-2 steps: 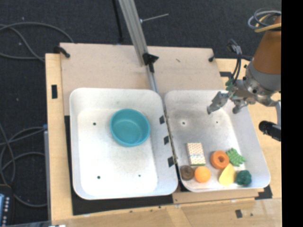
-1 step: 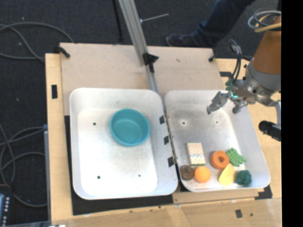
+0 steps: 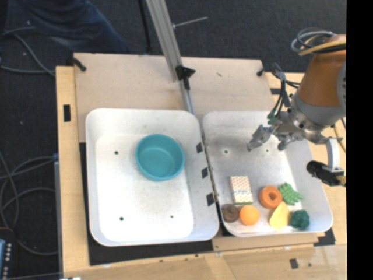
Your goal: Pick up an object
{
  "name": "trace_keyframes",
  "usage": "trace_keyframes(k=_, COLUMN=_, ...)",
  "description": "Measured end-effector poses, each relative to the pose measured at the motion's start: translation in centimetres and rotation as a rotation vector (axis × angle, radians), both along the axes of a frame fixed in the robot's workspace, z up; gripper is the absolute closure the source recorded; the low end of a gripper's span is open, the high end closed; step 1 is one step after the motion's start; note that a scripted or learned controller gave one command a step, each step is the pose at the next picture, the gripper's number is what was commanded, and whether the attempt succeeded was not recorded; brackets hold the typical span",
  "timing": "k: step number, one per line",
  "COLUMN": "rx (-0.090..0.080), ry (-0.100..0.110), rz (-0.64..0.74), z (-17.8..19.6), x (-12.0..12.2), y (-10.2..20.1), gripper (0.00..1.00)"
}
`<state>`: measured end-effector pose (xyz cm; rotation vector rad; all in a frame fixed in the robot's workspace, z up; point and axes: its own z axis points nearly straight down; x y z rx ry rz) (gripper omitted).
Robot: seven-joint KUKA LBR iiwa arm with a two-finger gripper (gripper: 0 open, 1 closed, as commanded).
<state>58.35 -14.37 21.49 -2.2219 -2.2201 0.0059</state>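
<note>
Two shallow white bins sit side by side on the bench. Across the right bin's (image 3: 233, 133) near edge lies a cluster: a pale box (image 3: 241, 189), orange ring (image 3: 270, 196), orange ball (image 3: 249, 215), yellow piece (image 3: 280, 216) and green pieces. The gripper (image 3: 269, 140) hangs over that bin's bare far half, fingers seemingly spread with nothing between them, well apart from the cluster. A teal bowl (image 3: 159, 157) occupies the left bin.
</note>
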Motion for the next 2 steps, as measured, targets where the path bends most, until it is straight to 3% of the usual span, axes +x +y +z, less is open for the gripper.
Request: trace_keyframes(k=2, rx=0.0, ry=0.002, rz=-0.001, z=-10.4, x=0.4, y=-1.0, gripper=0.0)
